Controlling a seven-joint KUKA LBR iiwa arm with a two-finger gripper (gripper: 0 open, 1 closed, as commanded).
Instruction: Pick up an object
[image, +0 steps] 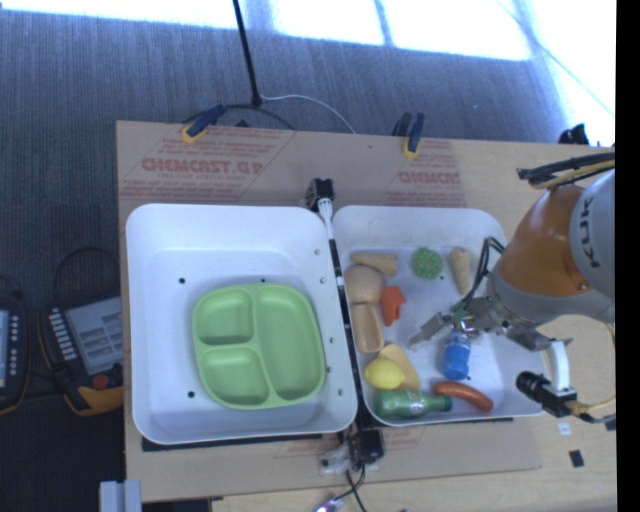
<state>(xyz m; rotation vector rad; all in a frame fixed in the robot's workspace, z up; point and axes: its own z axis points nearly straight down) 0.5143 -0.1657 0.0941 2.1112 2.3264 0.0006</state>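
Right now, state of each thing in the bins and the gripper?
gripper: open, low over the blue can
blue can: in right bin, not gripped
green bottle: lying on its side
hot dog: lying flat
lemon: resting against the bottle
green plate: flat in left bin

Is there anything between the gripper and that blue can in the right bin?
Nothing visible does. The gripper hangs right above the blue can in the right bin. The nearest neighbours lie to the side: the red sausage below it and the yellow wedge to its left.
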